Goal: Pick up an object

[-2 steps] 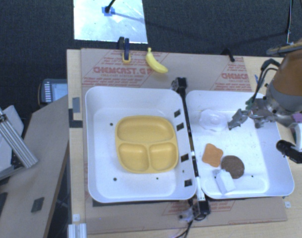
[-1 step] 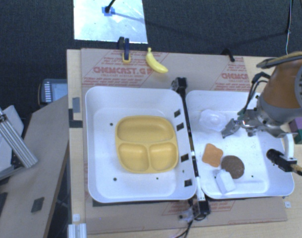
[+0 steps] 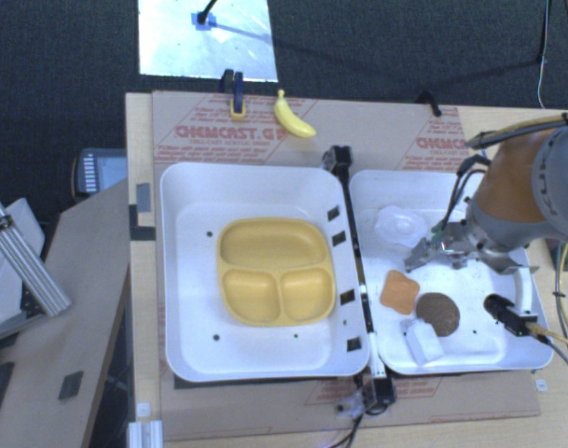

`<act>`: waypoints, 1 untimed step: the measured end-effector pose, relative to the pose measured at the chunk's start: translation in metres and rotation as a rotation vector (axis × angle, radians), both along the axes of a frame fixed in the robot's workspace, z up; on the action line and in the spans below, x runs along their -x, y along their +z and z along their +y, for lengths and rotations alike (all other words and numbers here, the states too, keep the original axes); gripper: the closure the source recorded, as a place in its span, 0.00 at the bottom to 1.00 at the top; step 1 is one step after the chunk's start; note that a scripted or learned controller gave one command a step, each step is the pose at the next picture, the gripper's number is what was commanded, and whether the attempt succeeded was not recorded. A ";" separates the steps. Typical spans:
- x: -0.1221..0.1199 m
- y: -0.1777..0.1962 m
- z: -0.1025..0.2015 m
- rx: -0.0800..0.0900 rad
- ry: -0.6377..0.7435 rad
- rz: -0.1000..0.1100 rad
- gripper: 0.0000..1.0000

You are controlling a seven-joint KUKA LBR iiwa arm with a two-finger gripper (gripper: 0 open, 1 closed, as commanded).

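The right bin [image 3: 507,348] holds several small things. An orange flat piece [image 3: 400,291] lies near its middle, with a round brown disc [image 3: 438,313] just to its right and a white block [image 3: 422,342] in front of them. A clear, pale plastic item [image 3: 398,223] rests toward the back left of that bin. My gripper [image 3: 425,254] hangs low over the bin's middle, between the clear item and the orange piece, and nothing shows in its grasp. The grey arm with its orange band [image 3: 512,180] comes in from the right.
A yellow three-compartment tray [image 3: 274,269] sits in the left bin [image 3: 186,343]. Behind the bins on the bench lie a banana [image 3: 294,119] and a yellow clamp [image 3: 237,99]. A black part with a cable [image 3: 507,315] hangs over the right bin's right side.
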State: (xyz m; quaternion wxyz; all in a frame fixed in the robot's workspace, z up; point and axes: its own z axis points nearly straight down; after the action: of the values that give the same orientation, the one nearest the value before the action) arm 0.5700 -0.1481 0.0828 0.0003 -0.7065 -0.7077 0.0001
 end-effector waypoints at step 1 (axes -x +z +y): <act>-0.001 0.013 -0.001 0.002 0.000 -0.004 1.00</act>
State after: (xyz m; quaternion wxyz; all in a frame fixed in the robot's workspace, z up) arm 0.5710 -0.1488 0.0957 -0.0018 -0.7064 -0.7078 -0.0006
